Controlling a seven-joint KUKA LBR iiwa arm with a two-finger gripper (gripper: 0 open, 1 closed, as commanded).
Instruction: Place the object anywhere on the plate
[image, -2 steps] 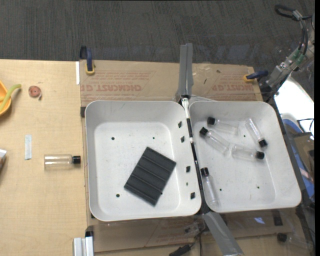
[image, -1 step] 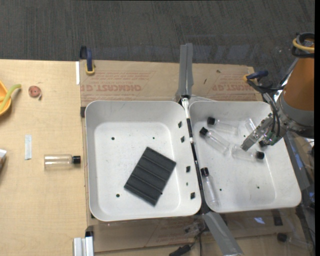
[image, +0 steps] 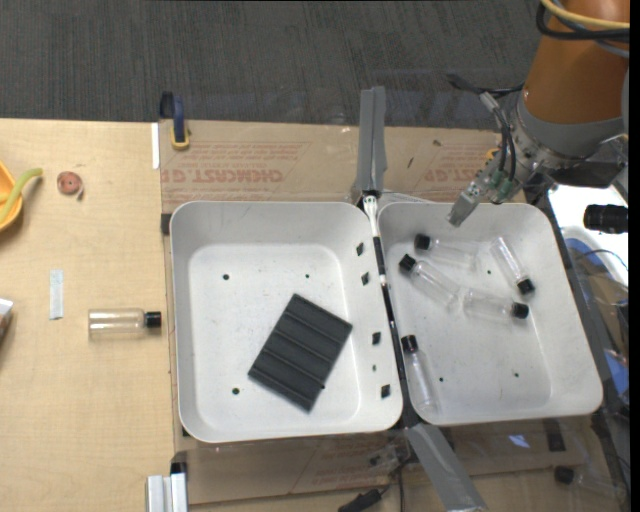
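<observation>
Hand (image: 466, 207), too small to read its state, hovers over clear bottles (image: 470, 285) blurring together.

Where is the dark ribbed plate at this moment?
The dark ribbed plate lies tilted in the left bin, near its front, apart from the clear bottles in the right bin.

Dark ribbed plate (image: 300, 352) lies in left bin (image: 200, 225); clear vials (image: 455, 278) right.

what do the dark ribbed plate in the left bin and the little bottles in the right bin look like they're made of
Dark ribbed plate: probably matte black plastic or rubber; dull, no glare, moulded ridges across it.
Little bottles: clear plastic or glass, hard to tell which; the white bin shows through them, and their black caps look like plastic.
</observation>
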